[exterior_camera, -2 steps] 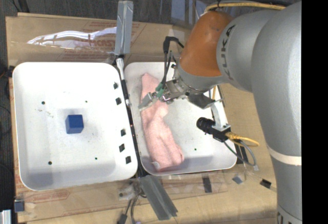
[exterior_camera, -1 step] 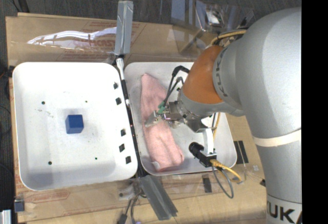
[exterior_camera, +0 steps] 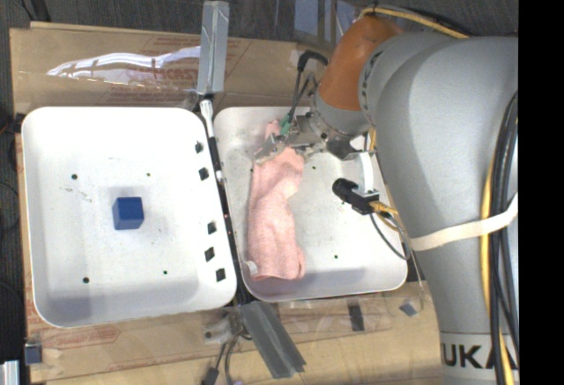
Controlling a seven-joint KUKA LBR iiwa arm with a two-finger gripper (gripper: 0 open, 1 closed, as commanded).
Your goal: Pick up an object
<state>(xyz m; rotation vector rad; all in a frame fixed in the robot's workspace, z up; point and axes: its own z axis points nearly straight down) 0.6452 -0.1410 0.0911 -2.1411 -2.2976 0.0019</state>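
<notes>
The grey KUKA arm (exterior_camera: 449,172) enters from three o'clock, its thick body filling the picture's right side from about one o'clock down to five o'clock. It narrows toward the centre, where the orange band (exterior_camera: 345,66) sits above the wrist at about one o'clock from the middle. Below the band the wrist bends downward and toward nine o'clock, ending in the metal two-finger end effector (exterior_camera: 284,135), just above the picture's centre. The finger tips are too small and cluttered to read. Cables run along the arm's body.
</notes>
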